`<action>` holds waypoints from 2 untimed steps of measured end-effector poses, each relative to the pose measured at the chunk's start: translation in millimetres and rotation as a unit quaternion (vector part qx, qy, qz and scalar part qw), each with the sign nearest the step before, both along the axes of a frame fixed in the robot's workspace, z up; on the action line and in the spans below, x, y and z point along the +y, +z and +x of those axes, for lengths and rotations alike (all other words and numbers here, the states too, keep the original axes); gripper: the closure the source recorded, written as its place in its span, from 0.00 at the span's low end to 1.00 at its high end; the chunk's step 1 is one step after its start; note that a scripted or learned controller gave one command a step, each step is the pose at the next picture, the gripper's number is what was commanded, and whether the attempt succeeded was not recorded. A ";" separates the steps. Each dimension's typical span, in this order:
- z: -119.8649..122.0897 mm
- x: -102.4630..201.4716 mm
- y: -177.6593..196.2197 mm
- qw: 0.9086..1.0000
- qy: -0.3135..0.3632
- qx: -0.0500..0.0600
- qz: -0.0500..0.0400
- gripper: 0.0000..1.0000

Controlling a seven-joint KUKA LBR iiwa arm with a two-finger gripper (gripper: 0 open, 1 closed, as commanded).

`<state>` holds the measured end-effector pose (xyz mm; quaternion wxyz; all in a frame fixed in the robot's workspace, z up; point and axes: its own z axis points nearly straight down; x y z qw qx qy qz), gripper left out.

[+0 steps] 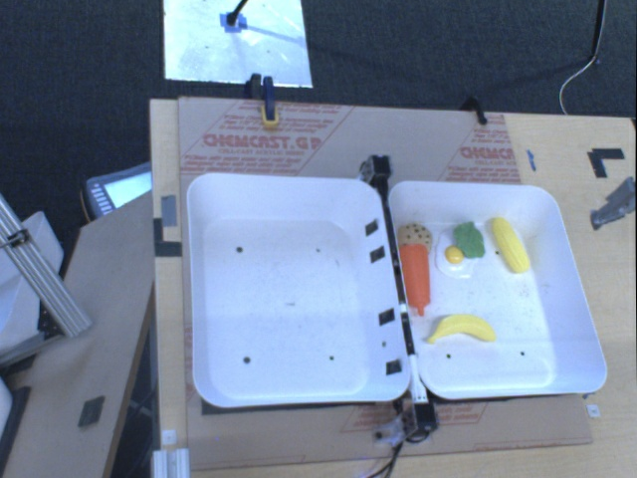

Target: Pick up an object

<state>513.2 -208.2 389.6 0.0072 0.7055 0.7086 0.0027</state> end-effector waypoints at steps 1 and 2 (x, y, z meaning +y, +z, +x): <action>-28.5 2.4 -226.2 1.000 -0.002 0.011 0.005 0.00; 67.6 97.4 -225.6 1.000 0.005 0.003 0.004 0.00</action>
